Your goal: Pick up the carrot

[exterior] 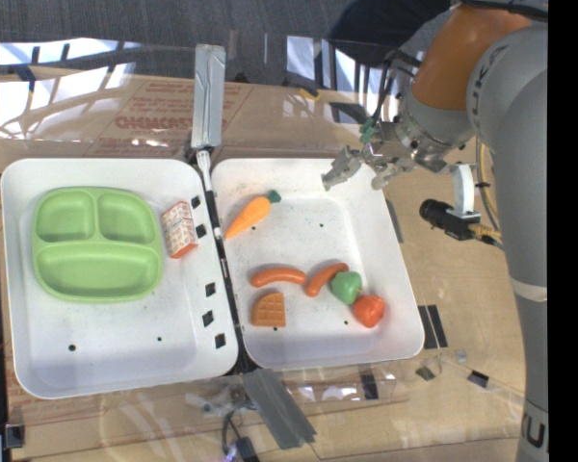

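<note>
hovering above the far right corner of the right bin (405, 287), the gripper (356, 173) shows its fingers (337, 174) spread apart with nothing between them. the carrot (248, 215) lies on the bin floor near the divider, well apart from the gripper, its green top pointing toward the far edge.

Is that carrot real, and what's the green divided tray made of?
The carrot looks like toy plastic: even orange, smooth, with a stubby moulded green top. The green tray also looks plastic, matte and one flat colour with rounded moulded compartments. Neither can be confirmed by sight alone.
</note>
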`<move>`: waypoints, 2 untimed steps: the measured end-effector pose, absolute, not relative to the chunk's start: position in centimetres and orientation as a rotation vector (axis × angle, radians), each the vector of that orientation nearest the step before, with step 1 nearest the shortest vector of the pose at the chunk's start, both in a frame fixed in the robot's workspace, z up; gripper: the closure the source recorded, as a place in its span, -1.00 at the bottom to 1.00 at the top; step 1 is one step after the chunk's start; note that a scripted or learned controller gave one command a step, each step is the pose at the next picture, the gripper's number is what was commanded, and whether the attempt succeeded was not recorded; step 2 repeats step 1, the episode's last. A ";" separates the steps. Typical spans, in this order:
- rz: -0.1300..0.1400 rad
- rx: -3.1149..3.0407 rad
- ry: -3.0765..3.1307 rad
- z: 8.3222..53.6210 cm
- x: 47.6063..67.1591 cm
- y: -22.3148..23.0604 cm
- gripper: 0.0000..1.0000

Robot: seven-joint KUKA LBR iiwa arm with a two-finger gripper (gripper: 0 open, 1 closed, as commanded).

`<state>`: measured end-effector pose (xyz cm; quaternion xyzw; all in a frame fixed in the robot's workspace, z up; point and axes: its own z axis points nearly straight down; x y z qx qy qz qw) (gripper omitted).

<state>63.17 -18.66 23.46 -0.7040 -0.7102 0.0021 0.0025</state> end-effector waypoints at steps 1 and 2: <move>0.009 -2.125 -2.306 14.9 63.9 -10.4 -1.00; 0.009 -2.125 -2.306 14.9 63.9 -10.4 -1.00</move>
